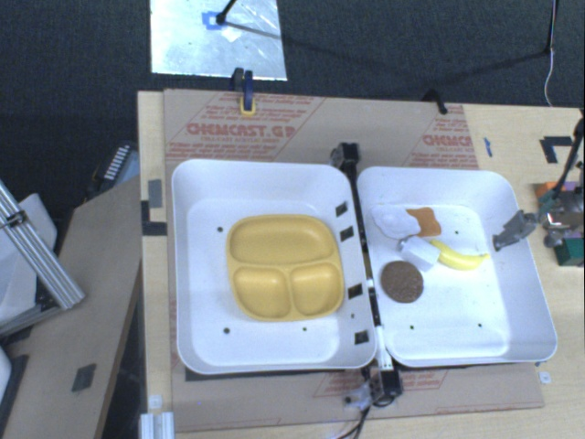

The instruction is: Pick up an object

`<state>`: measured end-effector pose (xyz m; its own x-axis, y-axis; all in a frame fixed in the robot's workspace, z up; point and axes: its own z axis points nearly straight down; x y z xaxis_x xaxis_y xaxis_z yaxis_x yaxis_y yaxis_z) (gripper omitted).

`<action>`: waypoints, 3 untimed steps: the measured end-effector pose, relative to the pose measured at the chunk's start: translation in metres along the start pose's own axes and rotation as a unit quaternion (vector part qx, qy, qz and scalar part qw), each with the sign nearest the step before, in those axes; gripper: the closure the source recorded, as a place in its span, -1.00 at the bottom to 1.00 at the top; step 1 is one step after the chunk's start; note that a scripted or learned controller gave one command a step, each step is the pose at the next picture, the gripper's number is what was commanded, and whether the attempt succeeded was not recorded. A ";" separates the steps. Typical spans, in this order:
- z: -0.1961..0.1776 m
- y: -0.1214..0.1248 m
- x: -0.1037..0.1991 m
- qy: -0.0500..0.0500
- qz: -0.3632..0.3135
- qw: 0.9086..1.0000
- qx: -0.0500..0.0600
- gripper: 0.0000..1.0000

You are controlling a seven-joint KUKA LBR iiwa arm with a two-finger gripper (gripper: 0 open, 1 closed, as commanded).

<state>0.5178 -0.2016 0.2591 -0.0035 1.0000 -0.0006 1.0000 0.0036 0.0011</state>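
Red "CHEMCAST" lettering marks the board [274,122] under two bins. Left bin [196,273] holds a yellow tray [279,265]. Right bin [484,327]: banana [457,258] at center, brown disc [401,281] at 7 o'clock. Gripper [512,231] at 3 o'clock rim; its grip cannot be told.

Two shallow white plastic bins, a left one [196,245] and a right one [512,323], side by side. One pale yellow plastic tray [279,265] with three compartments, in the left bin. In the right bin, five loose items (counted at a slant, some overlapping): one yellow curved banana [459,259], one round flat brown disc [401,282], one orange-brown piece [424,219], one white rounded lump [393,221], and one small pale block [420,251], possibly part of the white lump's cluster. Six small black clips along the shared rim between the bins, roughly.
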 end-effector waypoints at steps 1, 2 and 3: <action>0.043 0.005 0.005 0.000 0.001 1.000 0.001 -1.00; 0.101 0.011 0.012 0.001 0.001 1.000 0.001 -1.00; 0.149 0.001 0.011 0.001 0.001 1.000 0.002 -1.00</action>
<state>0.5193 -0.1911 0.1104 -0.0010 1.0000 0.0013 1.0000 0.0010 -0.0027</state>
